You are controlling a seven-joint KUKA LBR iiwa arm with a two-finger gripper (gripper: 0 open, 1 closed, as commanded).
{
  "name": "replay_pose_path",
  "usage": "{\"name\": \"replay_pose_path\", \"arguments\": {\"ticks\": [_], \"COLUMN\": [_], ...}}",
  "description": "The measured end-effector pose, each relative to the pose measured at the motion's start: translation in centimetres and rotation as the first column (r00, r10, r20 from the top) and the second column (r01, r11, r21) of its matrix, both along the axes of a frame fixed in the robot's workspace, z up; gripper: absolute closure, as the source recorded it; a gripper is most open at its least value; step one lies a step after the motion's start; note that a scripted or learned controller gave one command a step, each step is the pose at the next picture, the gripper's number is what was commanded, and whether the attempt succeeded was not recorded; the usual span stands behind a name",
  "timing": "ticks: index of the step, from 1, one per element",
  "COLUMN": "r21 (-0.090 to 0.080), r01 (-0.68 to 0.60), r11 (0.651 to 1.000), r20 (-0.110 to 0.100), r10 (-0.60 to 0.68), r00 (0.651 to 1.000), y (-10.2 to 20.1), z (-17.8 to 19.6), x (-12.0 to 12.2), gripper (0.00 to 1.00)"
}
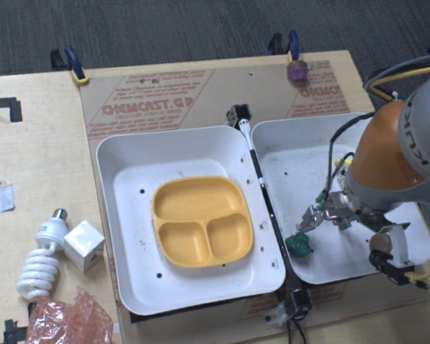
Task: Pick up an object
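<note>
A small dark green object (299, 245) lies in the right bin (288, 141), near its front left corner. My gripper (314, 216) hangs low inside this bin, just above and to the right of the green object, and I see nothing in its grasp. The grey arm with its orange band (384, 160) covers much of the bin's right half. A bit of a yellow-green item (343, 163) peeks out from behind the arm. A brownish round thing (379, 241) shows under the wrist; whether it is a loose object or part of the arm is unclear.
The left bin (128, 213) holds a yellow divided tray (202, 221). On the bench to the left lie a spiral light bulb (40, 260), a white cube (84, 244) and crumpled pink plastic (61, 341). A black divider rod (260, 182) runs between the bins.
</note>
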State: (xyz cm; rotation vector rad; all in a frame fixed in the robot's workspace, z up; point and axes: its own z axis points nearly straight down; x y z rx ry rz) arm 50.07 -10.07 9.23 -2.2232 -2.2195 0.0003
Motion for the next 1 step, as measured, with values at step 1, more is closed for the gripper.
{"name": "replay_pose_path", "arguments": {"ticks": [1], "r21": [-0.001], "r01": [0.001], "r11": [1.000], "r20": [0.003], "r10": [-0.001], "r00": [1.000], "y": [-0.06], "z": [0.99], "x": [0.11], "gripper": [1.00]}}
